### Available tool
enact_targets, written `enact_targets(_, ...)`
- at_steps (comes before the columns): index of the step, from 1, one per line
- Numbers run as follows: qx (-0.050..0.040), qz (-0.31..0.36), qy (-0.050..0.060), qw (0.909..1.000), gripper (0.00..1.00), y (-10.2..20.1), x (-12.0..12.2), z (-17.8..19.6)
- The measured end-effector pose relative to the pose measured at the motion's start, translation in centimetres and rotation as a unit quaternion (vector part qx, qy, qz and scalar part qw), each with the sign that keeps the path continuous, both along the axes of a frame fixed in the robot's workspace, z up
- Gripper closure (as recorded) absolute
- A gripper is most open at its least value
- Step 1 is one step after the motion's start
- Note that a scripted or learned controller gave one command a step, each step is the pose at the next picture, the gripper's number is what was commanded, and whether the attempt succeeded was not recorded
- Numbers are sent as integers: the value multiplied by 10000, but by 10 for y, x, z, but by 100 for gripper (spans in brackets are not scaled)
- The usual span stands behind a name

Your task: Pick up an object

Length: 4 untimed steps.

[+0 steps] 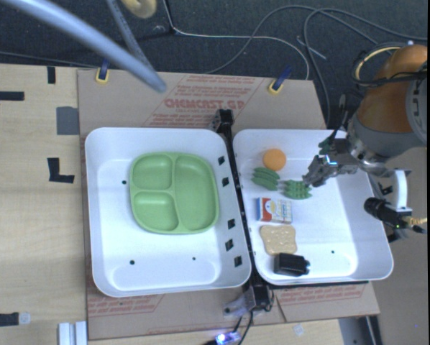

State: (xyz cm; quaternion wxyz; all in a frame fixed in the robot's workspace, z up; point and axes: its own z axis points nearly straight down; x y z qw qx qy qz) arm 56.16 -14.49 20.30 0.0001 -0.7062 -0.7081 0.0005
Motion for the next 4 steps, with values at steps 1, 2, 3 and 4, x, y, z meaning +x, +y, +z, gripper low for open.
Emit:
enact_targets(1, 8, 10, 3, 10000, 100, 49, 3, 2)
enact_targets(2, 9, 20, -3, 10000, 100, 105, 19, 15)
enact_targets(3, 7, 16, -1, 10000, 100, 166, 36, 19)
enact_targets(4, -1, 2, 2, 10000, 100, 209, 50, 11)
